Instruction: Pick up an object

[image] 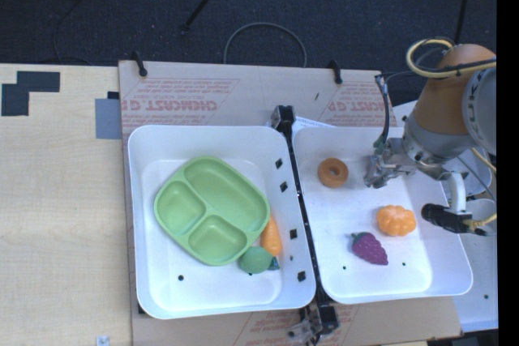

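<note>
Desk with two white bins. In the right bin (454, 275) are seen a brown doughnut (332, 172), an orange pumpkin (396, 220) and purple grapes (370, 248). The gripper (377, 174) is positioned just right of the doughnut; the jaws' state cannot be told.

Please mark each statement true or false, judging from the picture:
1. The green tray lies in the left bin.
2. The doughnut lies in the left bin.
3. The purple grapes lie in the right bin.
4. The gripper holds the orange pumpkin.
1. True. The green tray lies in the left bin.
2. False. The doughnut lies in the right bin.
3. True. The purple grapes lie there, near the orange pumpkin.
4. False. The pumpkin rests on the bin floor, apart from the gripper, which is beside the doughnut.
</note>
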Robot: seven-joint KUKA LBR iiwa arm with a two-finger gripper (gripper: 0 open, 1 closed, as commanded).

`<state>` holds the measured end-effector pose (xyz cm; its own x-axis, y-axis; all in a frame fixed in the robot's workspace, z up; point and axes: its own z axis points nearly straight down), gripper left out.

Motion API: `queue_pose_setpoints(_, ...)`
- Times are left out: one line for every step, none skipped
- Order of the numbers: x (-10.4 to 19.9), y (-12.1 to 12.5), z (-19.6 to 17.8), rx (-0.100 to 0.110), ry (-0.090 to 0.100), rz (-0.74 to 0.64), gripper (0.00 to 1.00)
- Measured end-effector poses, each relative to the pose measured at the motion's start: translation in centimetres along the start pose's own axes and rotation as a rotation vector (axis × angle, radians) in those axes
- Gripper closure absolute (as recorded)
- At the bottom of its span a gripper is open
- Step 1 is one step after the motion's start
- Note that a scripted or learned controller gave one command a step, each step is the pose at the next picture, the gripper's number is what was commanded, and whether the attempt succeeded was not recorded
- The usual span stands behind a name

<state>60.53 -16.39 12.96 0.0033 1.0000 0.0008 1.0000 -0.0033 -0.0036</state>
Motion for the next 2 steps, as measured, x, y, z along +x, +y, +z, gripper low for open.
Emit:
queue_pose_setpoints(0.3, -0.2, -6.2, -0.005, -0.001, -0.004, 1.00)
queue_pose_setpoints(0.0, -0.8, -10.7, -0.005, -0.002, -0.004, 1.00)
